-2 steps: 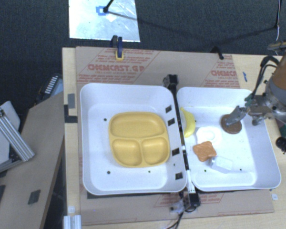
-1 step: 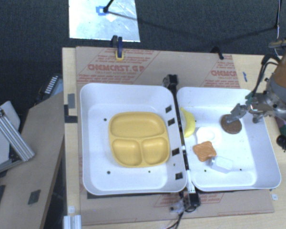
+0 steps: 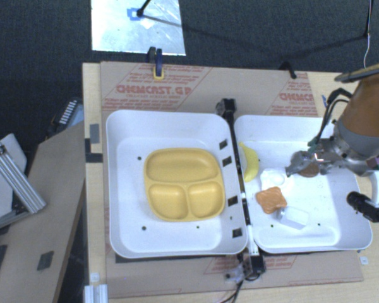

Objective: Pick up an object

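From the camera view, the arm (image 3: 365, 115) reaches in from the right, bent low over the right bin (image 3: 341, 235), its gripper (image 3: 303, 164) just inside the bin's far half. Whether it is spread or closed, I cannot tell. In that bin, the orange piece (image 3: 271, 199) lies near the gripper, the yellow banana-like object (image 3: 251, 161) by the bin's left wall. The yellow divided tray (image 3: 180, 184) sits in the left bin (image 3: 123, 137).

We looked down at a slant from above the counter (image 3: 196, 81), both bins (image 3: 123, 188) within frame.
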You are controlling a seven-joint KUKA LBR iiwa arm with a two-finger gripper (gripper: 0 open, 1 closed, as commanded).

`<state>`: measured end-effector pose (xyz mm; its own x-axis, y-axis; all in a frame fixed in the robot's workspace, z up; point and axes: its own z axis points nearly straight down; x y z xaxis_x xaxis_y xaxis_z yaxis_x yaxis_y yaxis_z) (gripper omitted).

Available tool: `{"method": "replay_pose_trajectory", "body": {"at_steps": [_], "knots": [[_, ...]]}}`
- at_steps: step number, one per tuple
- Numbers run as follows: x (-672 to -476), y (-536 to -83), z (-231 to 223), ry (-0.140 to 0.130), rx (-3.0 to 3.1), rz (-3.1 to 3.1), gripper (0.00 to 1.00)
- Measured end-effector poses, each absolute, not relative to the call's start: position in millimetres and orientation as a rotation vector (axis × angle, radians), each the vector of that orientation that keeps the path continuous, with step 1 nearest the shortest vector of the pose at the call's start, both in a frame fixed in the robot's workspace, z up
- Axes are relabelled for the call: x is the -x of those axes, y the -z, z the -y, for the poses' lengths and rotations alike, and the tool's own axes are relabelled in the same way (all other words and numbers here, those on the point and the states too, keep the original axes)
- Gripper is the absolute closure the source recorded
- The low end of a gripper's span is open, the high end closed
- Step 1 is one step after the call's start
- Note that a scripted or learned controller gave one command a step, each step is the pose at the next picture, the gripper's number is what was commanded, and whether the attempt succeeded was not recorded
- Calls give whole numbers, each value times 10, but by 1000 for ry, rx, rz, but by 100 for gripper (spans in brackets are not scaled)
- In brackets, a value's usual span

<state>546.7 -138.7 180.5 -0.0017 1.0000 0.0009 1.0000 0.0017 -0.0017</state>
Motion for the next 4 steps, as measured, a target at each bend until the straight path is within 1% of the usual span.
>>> {"method": "replay_pose_trajectory", "body": {"at_steps": [2,3,4], "knots": [[-5495,-868,1331,1,2220,2222,0],[-5502,-994,1338,2,2222,2224,100],[-5596,-1517,1408,4,2222,2228,100]]}}
